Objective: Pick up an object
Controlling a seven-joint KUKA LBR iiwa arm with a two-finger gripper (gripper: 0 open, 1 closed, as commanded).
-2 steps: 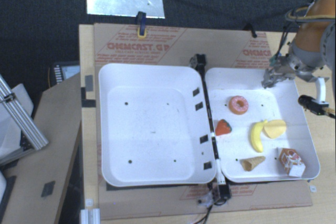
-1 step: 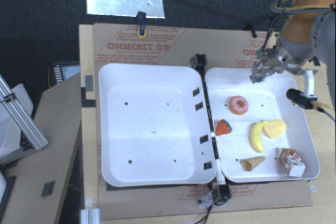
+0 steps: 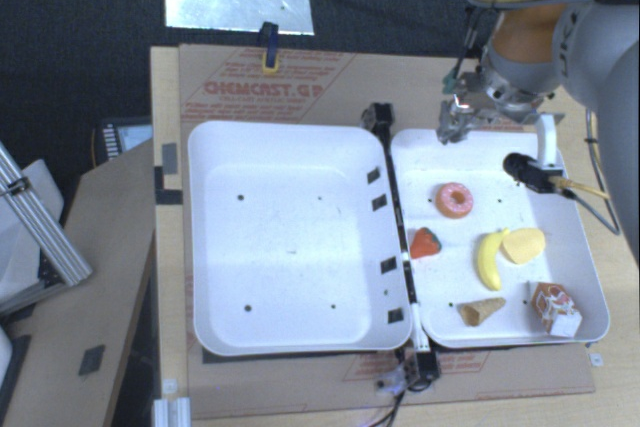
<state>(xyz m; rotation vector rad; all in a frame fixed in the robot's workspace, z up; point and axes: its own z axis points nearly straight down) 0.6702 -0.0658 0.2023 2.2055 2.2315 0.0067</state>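
Pink frosted ring doughnut [image 3: 455, 200] is lying in the right white bin [image 3: 590, 287], nearest to the gripper [image 3: 452, 132].

The gripper is hovering over the bin's far edge; the doughnut is sitting toward the camera from it, near but apart, and being round it is offering no long axis. Whether the fingers are spread or closed cannot be told; nothing is showing between them.
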